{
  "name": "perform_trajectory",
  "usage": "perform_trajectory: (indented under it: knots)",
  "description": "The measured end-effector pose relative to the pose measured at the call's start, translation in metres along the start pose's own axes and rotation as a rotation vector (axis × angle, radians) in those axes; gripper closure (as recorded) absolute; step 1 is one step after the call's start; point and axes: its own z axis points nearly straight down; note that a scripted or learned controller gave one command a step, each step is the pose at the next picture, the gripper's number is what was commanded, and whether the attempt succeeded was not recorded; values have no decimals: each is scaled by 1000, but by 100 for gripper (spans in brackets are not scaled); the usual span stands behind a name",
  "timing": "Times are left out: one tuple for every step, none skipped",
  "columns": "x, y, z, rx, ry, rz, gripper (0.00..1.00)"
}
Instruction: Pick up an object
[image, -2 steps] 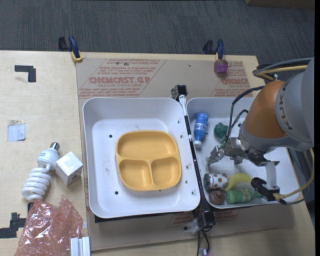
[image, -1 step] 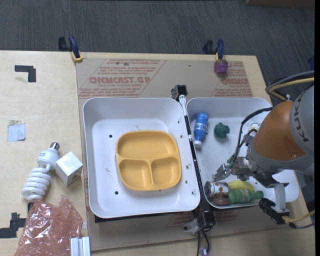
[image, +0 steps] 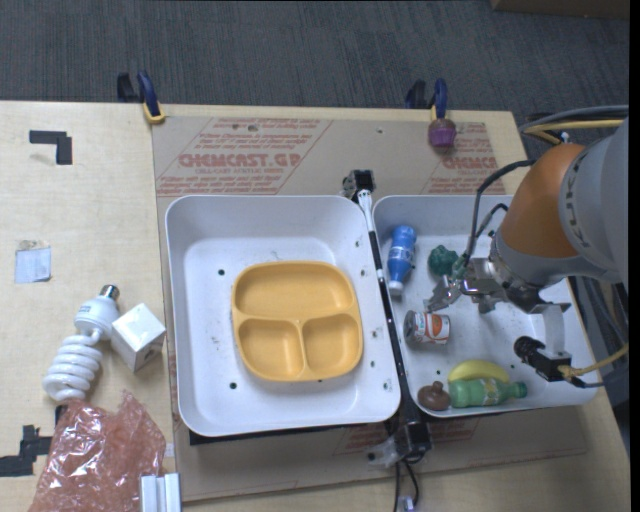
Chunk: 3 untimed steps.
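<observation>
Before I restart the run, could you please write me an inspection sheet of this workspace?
Surface: two white bins, left bin and right bin, on cardboard.
Job's things: blue bottle, dark green object, can, banana, green bottle, brown object in right bin; yellow tray in left bin.
Clutter: bulb, white cube, plastic wrap beside bins.
Grippers: hand low over right bin, above the can.
Cables: yellow cable behind the arm.
Surroundings: grey carpet, blue clamps.

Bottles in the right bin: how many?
2. A blue bottle lies near the bin's upper left; a green bottle lies along the lower edge beside a banana. The arm may hide more.
</observation>
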Motion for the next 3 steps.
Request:
perform_trajectory:
  knots:
    - [0, 1, -10, -1, -1, -2, 100]
    - [0, 1, -10, -1, -1, -1, 0]
    - [20, -52, 1, 2, 1, 4, 0]
